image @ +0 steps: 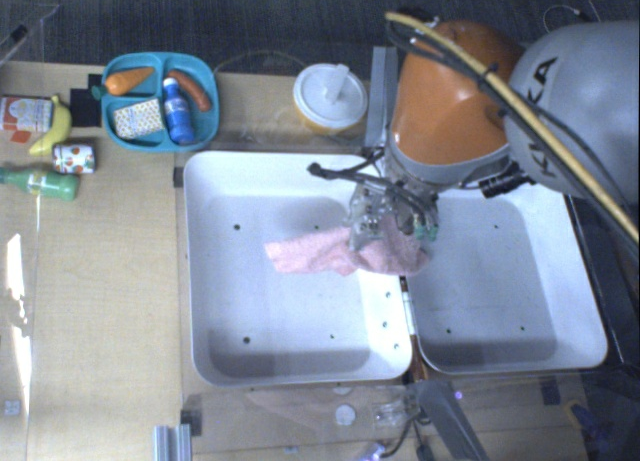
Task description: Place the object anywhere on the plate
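Observation:
A pink cloth (pixel 310 254) lies stretched across the floor of the left bin (pixel 230 279). Its right end is bunched up over the rim between the two bins. My gripper (pixel 392 227) hangs straight down from the orange-banded wrist onto that bunched end, and the cloth is gathered between its fingers. The cloth's left tail rests flat on the bin floor. A blue divided plate (pixel 200 79) sits on the bench beyond the left bin's far left corner, with toy food in its compartments.
The right bin (pixel 510 289) lies under the arm. A white lidded cup (pixel 330 97) stands behind the bins. A toy banana (pixel 52 127), a small can (pixel 73 158) and a green bottle (pixel 40 183) lie at the bench's left edge.

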